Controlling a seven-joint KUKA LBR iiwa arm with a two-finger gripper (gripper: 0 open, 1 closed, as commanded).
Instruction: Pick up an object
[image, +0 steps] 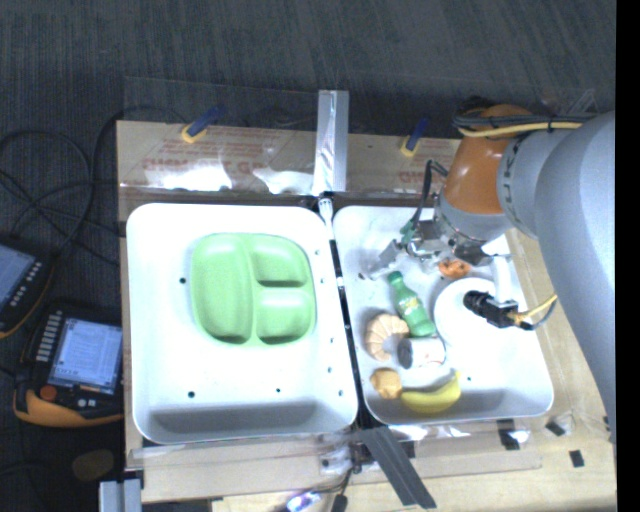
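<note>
i'm seeing the gripper (432, 240) hovering in the right bin (530, 400) just above the green bottle (410, 303), though i can't tell its grip state.

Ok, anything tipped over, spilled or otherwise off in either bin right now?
Nothing looks spilled or broken. The green plastic bottle lies on its side in the right white bin, among a yellow banana and a ridged tan pastry. The green divided plate sits flat in the left white bin.
</note>
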